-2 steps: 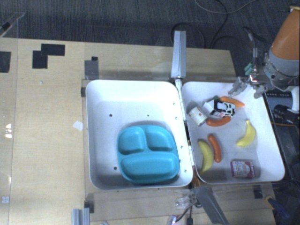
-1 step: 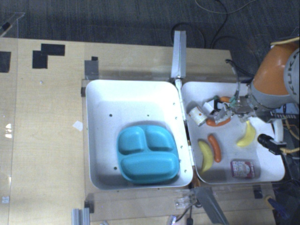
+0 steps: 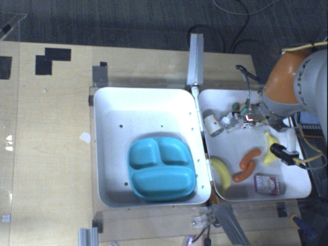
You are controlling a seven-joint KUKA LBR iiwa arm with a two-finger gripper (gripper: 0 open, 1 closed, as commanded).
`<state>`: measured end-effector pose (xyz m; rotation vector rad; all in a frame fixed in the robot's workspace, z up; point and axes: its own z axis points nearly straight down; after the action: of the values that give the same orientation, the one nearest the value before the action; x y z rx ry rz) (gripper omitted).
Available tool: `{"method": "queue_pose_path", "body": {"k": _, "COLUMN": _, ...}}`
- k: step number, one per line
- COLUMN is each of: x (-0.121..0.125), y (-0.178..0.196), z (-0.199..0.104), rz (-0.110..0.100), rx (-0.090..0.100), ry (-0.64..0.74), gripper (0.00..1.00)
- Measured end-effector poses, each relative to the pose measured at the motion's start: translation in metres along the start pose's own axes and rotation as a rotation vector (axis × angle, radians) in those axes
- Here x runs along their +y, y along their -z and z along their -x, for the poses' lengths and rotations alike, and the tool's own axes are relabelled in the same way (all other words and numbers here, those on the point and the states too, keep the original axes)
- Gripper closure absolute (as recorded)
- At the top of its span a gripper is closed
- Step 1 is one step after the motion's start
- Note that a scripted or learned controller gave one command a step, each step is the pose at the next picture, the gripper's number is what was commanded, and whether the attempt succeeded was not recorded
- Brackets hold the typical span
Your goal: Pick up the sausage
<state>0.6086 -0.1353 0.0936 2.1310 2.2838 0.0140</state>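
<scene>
Nothing grasped so far: above the right bin (image 3: 302, 188), arm (image 3: 302, 81) reaching in, end effector (image 3: 241, 118) low near the far wall, open or closed impossible to tell. Below and slightly right of the end effector, sausage (image 3: 246, 165) lying untouched on the bin floor, well apart; approach, grip and lift all remaining.
</scene>
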Motion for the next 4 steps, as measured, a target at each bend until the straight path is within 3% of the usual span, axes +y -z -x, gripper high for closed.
{"method": "queue_pose_path", "body": {"k": 1, "x": 0.052, "y": -0.002, "z": 0.072, "rz": -0.057, "rx": 0.023, "ry": 0.005, "gripper": 0.00}}
{"method": "queue_pose_path", "body": {"k": 2, "x": 0.014, "y": -0.007, "z": 0.072, "rz": -0.010, "rx": 0.006, "ry": 0.388, "gripper": 0.00}}
{"method": "queue_pose_path", "body": {"k": 3, "x": -0.075, "y": -0.004, "z": 0.066, "rz": -0.008, "rx": 0.005, "ry": 0.231, "gripper": 0.00}}
{"method": "queue_pose_path", "body": {"k": 4, "x": -0.101, "y": -0.002, "z": 0.005, "rz": -0.003, "rx": 0.004, "ry": 0.178, "gripper": 0.00}}
